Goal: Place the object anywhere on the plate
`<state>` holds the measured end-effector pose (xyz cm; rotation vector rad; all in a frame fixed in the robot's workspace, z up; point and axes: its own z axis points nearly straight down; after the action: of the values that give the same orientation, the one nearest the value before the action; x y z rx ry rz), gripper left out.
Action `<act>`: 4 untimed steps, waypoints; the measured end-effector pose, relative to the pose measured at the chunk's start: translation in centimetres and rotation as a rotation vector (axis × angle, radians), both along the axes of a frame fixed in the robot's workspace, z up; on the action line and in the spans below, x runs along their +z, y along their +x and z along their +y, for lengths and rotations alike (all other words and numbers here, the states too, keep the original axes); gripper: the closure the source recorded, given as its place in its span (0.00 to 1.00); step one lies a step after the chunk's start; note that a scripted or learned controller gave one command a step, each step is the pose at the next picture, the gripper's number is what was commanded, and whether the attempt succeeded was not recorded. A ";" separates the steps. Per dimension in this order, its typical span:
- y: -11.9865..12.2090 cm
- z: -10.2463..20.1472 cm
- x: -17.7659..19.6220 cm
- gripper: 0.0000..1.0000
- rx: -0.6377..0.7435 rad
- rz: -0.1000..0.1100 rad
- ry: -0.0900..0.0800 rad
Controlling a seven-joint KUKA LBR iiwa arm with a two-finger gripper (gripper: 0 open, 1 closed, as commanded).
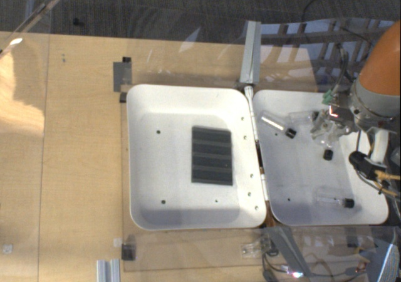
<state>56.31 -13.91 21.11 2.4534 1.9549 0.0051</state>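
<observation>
A dark ribbed rectangular plate (212, 155) lies flat in the middle of the left bin (144, 205). In the right bin (301, 212) lie small objects: a clear stick with a black tip (276, 125) near the back left, a small black piece (327, 154) in the middle, and a clear piece with a black end (338, 200) near the front. My gripper (324, 125) hangs over the back right part of the right bin, just above the small black piece. Glare and blur hide what, if anything, it holds.
The arm's orange band (382, 67) and grey wrist stand over the right bin's far right edge. A metal post (250, 55) rises behind the gap between the bins. Cables (369, 171) hang near the right rim.
</observation>
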 end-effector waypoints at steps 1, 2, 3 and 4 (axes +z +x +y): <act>5.2 3.4 4.3 1.00 0.330 -0.001 -0.002; 10.7 10.1 5.8 1.00 0.534 -0.002 -0.002; 10.7 16.8 9.3 1.00 0.853 -0.004 -0.004; 10.5 27.7 -9.1 1.00 0.606 0.006 0.001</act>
<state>66.77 13.84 12.04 1.7618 2.6021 0.0012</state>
